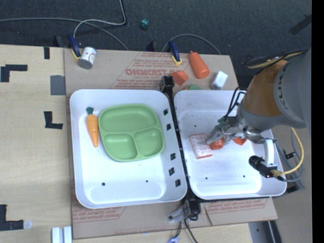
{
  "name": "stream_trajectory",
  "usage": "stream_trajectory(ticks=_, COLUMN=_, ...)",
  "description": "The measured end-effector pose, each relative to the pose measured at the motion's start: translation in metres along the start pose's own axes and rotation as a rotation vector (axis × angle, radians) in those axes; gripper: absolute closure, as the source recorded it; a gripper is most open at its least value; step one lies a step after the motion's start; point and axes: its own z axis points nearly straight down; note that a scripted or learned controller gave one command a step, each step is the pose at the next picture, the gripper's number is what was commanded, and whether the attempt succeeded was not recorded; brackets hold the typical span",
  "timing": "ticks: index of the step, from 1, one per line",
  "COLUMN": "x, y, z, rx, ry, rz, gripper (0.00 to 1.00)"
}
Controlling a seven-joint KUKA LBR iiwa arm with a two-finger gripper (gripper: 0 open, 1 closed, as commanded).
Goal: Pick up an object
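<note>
My gripper (221, 134) hangs low over the middle of the right bin (223, 186), with the grey arm and its orange band coming in from the right. Just below its tip lies a small red object (216, 145). It sits against the right edge of a pink and white packet (200, 146) lying flat on the bin floor. A second small red-orange piece (239, 140) shows to the right, partly hidden under the wrist. I see nothing lifted off the floor of the bin.
The left bin (81, 176) holds a green divided plate (132, 132) and a toy carrot (92, 127). Behind the bins lie an orange bottle (199, 65), an orange block (180, 77), a white cube (219, 78) and a small can (87, 57).
</note>
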Motion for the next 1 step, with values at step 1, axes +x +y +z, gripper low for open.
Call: stream_trajectory(ticks=1, x=0.0917, y=0.0326, z=-0.0751, rx=0.012, ry=0.002, rz=-0.003, gripper=1.00)
